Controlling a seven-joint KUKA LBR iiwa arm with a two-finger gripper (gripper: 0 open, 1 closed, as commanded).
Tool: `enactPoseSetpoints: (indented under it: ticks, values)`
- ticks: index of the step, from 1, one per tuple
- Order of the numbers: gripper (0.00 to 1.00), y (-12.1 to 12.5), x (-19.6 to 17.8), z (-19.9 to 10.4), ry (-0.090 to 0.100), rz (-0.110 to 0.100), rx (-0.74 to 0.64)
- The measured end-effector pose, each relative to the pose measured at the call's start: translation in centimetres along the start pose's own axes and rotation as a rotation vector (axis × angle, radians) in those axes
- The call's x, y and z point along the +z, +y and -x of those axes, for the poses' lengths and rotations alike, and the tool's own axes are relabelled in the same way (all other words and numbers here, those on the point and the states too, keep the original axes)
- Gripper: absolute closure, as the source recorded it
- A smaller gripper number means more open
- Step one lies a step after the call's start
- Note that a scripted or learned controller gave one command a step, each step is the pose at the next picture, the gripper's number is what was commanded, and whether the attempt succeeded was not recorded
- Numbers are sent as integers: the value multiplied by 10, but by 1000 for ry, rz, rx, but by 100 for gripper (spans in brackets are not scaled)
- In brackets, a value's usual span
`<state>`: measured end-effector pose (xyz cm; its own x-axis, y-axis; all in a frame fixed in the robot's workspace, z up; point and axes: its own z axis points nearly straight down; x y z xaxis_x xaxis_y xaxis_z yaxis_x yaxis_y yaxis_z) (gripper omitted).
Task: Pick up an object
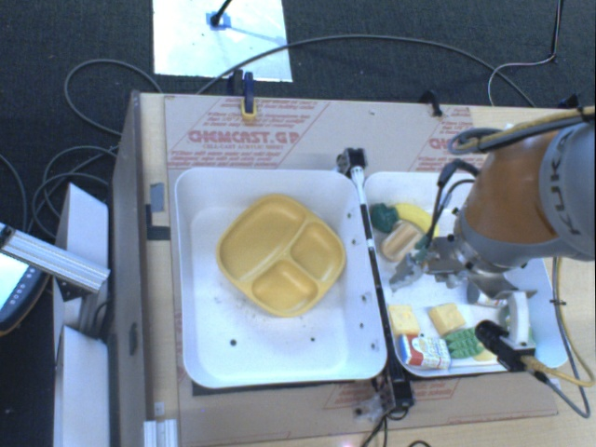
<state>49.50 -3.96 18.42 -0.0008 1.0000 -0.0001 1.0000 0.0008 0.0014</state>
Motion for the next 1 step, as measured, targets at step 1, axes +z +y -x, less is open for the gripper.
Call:
enactPoseSetpoints:
  ticks: [1]
  values:
    - [0,86,0,41,-1,1,-2]
